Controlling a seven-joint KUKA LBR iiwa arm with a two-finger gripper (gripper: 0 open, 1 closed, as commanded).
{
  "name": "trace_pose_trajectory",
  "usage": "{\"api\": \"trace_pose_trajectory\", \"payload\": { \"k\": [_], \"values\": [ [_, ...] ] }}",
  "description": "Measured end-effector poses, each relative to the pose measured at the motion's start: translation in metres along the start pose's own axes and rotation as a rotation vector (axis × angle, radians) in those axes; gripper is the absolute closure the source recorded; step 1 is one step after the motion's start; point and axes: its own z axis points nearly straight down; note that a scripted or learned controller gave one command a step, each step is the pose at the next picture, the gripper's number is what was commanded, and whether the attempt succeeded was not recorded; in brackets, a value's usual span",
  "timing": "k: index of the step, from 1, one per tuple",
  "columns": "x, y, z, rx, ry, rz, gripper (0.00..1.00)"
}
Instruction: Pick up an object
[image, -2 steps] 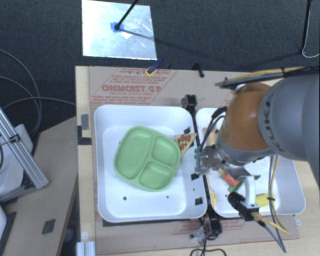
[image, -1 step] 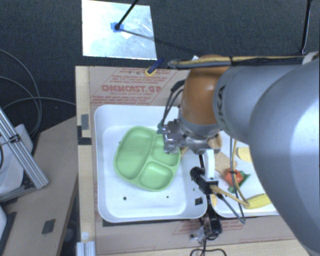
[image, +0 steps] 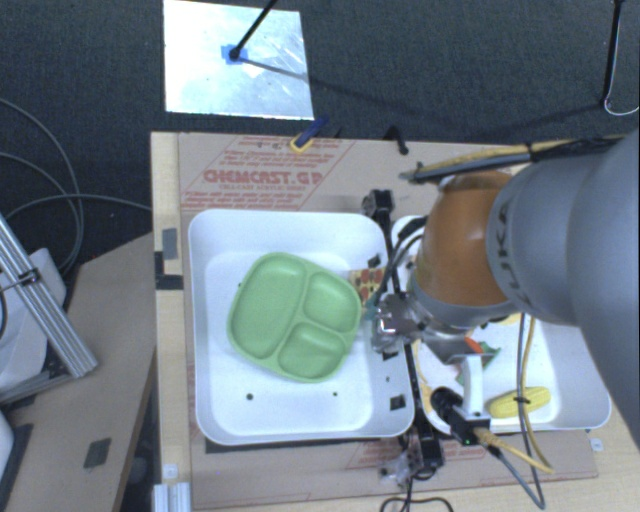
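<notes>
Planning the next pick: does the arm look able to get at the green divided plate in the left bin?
Probably yes. The green divided plate lies uncovered in the left bin, nothing on it, and the arm already hangs by the plate's right edge.

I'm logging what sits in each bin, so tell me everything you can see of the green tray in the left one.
The green tray is pale green, seemingly smooth plastic, with rounded corners and three compartments: one large and two smaller. It lies flat and face up on the floor of the left bin, turned at a slant to the bin walls. Nothing shows inside its compartments. Its right edge lies close to the arm's wrist; whether they touch cannot be told.
</notes>
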Motion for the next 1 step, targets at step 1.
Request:
{"api": "trace_pose_trajectory", "payload": {
  "k": [1],
  "values": [
    [-0.0253,0.0027,-0.0745,-0.015,0.001,-0.003,1.00]
  ]
}}
